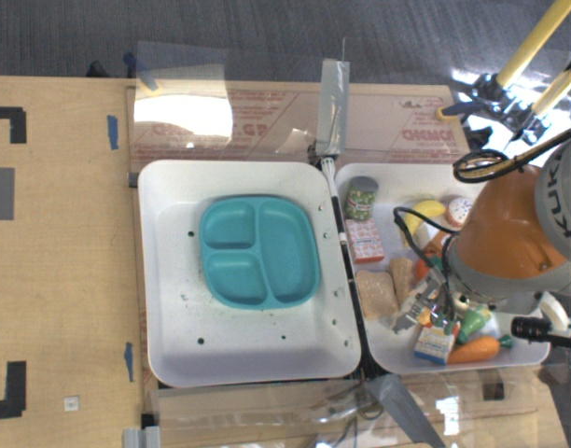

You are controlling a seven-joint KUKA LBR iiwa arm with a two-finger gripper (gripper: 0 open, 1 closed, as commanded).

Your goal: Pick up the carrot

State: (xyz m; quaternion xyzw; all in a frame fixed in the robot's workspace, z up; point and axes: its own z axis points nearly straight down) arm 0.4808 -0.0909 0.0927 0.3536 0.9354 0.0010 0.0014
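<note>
Grey arm point(556, 194), broad orange band, black cables, metallic end effector point(425, 311)

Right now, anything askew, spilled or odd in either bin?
Nothing spilled or damaged. The teal three-compartment plastic plate lies flat in the left white bin. The right white bin is crowded: the orange carrot with a green top lies against the near rim beside a small blue-and-white carton, with the gripper close above them.

1. The arm point(509, 236) covers much of the right bin point(383, 339), so things under it are hidden.
2. The carrot point(474, 350) peeks out partly.
3. The hand point(425, 311) is too cluttered to tell.
4. The can point(361, 197) label is too small to read.
</note>
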